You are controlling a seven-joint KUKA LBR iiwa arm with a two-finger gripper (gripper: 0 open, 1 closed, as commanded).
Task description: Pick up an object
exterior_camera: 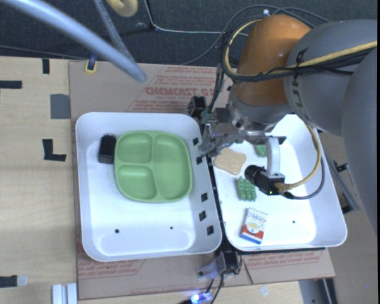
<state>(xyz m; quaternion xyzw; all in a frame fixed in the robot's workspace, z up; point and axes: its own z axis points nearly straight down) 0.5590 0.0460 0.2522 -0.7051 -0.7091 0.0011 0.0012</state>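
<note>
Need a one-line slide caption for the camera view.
KUKA arm's gripper over the right bin above a tan block; green divided plate in the left bin.

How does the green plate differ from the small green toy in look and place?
The green plate is pale, wide, with three compartments; the small green toy is darker, narrow and bumpy. The plate lies in the left bin; the toy lies in the right bin, beside a tan block. Both are green and lie flat.
</note>
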